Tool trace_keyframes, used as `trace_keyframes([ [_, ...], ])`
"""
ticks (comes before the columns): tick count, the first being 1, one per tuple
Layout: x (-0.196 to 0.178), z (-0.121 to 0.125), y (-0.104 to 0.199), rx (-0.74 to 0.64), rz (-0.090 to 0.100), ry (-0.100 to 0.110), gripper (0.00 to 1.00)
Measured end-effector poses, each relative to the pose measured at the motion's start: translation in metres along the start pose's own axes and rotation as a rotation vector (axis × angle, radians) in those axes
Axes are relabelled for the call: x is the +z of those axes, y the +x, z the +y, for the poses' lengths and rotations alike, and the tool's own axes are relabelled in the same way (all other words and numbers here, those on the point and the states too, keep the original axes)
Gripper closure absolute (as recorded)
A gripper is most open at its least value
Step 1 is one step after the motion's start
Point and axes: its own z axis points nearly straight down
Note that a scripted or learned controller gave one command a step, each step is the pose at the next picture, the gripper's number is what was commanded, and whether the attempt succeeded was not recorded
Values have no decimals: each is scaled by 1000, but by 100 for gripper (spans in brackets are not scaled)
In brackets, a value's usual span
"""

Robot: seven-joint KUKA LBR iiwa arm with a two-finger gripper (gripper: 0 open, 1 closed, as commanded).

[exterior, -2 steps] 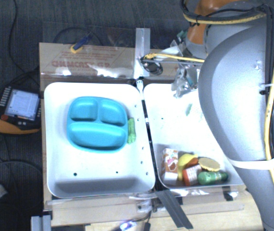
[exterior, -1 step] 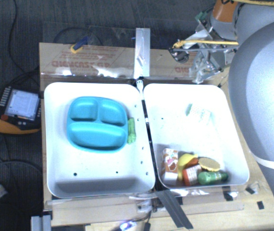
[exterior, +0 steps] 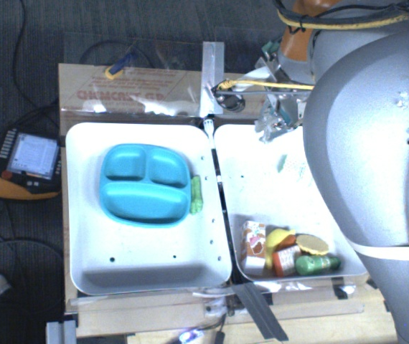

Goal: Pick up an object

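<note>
The hand (exterior: 275, 120) is parked up at the far edge of the right bin (exterior: 262, 185), whether clenched or released can't be told from here, and the toy food pile (exterior: 287, 249) is found down toward 6 o'clock from it, well apart, in that bin's near corner.

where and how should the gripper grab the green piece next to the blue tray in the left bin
Probably across the middle of the green piece, coming straight down. It lies flat and narrow, long axis running toward the camera, close against the blue divided tray's right edge. Closing along its length may suit better, since the tray side looks too tight.
</note>
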Motion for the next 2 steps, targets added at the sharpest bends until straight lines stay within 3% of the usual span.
trace_keyframes([
  [1, -79, 7, 3, -182, 0, -5, 100],
  [2, -106, -12, 1, -154, 1, -4, 100],
])
